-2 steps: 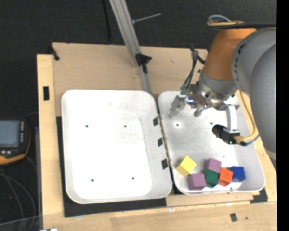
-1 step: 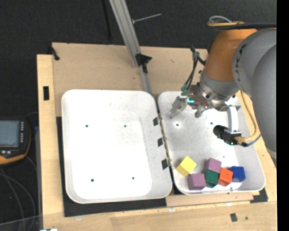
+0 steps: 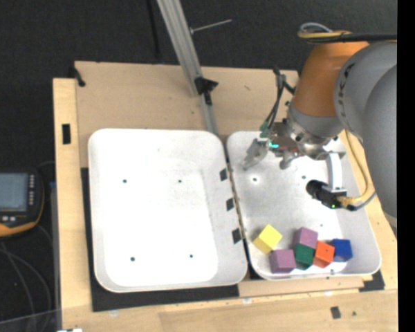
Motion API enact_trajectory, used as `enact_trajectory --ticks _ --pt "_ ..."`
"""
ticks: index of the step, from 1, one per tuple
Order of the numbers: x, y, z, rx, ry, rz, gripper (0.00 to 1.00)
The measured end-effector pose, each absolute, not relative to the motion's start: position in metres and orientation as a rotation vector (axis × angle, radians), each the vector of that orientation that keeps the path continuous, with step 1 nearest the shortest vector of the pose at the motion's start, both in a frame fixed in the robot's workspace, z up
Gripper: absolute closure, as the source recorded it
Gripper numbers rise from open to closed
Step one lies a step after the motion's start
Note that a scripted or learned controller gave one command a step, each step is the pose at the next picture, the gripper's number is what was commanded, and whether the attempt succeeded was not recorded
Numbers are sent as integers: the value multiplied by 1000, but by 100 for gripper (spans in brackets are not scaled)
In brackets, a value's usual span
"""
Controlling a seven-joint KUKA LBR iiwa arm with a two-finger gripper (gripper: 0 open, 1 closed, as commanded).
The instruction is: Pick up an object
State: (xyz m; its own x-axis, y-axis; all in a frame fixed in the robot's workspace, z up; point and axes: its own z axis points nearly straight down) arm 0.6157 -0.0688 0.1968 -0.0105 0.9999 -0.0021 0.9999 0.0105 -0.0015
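near: cluster of small coloured cubes, yellow cube (image 3: 268, 238) nearest the divider, at the right white bin's (image 3: 290, 185) front edge | far: your gripper (image 3: 271, 154) at the bin's back, fingers spread, holding nothing | move: cubes lie toward the camera from the gripper, well apart

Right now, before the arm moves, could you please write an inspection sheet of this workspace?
Surface: wooden bench bearing left white bin and right white bin, side by side.
Job's things: yellow cube, two purple cubes, green cube, orange cube, blue cube, clustered at the right bin's near edge.
Clutter: nothing seen.
Grippers: gripper over the right bin's far part, apart from the cubes, holding nothing.
Cables: yellow cable beside the wrist.
Surroundings: grey metal pole; handheld screen unit.
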Motion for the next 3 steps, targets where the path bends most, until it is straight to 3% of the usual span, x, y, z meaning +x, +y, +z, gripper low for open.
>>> enact_trajectory --ticks 1,2,3 --pt "626 -142 276 2219 2207 5 0" --pt "653 -45 192 2216 2234 -2 0" --pt "588 -114 120 2234 2217 -15 0"
